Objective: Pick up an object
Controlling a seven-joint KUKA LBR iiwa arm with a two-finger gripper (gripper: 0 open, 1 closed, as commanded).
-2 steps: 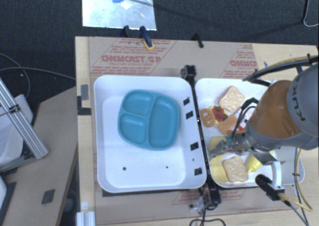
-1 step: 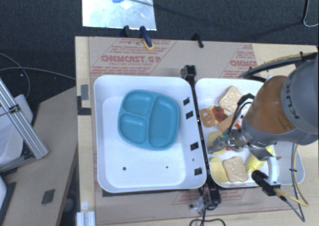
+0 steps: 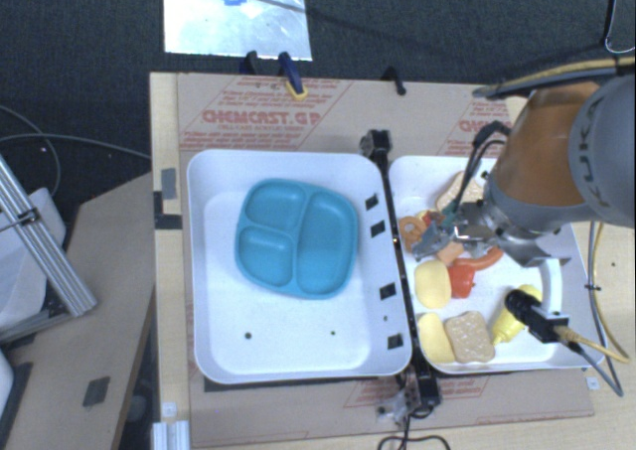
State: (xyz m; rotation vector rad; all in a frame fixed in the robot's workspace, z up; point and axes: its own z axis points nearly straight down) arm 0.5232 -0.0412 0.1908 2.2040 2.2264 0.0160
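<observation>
Gripper: the gripper (image 3: 444, 232) hangs low over the middle of the right bin (image 3: 497, 367); whether it is parted or closed is hidden by the wrist above it.
Held: nothing can be seen in its grasp.
Red piece: the red piece (image 3: 463, 279) is glossy and curved and lies just below the gripper, touching the yellow lump.
Pretzel shape: the orange pretzel shape (image 3: 410, 230) sits just left of the gripper, near the divider between the bins.
Yellow lump: the yellow lump (image 3: 432, 284) is smooth and rounded; a second yellow lump (image 3: 433, 336) lies at the front wall.
Cracker: the tan cracker (image 3: 469, 336) is squarish and dimpled, beside the second yellow lump.
Left bin: the left bin (image 3: 224, 339) holds a blue divided plate (image 3: 298, 237).
</observation>
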